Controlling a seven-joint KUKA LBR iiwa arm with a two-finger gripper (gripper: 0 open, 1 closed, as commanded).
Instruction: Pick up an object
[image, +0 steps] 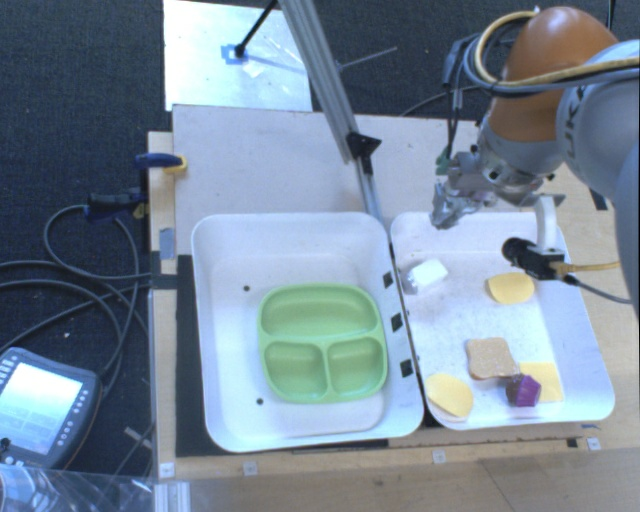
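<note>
From my remote station I see the gripper (447, 213) hanging over the far left corner of the right bin (580, 340), just above its far rim, with the grey arm and its orange band reaching in from the right. I cannot tell how far the fingers are parted, as they blur into one dark grey mass at this angle, and I see nothing caught between them. The nearest pickable thing is a small white block (428, 273), lying on the bin floor just near of the gripper and close to the bin's left wall. Further right sits a yellow disc (511, 289), beside a black fitting on a cable. Toward the near side I see a tan bread slice (490, 357), with a purple piece (522, 390) touching its near right corner and a yellow square (546, 379) just right of that. A yellow oval (449, 395) lies at the near left corner. The left bin (225, 300) holds a green tray (322, 342) with 3 compartments.
</note>
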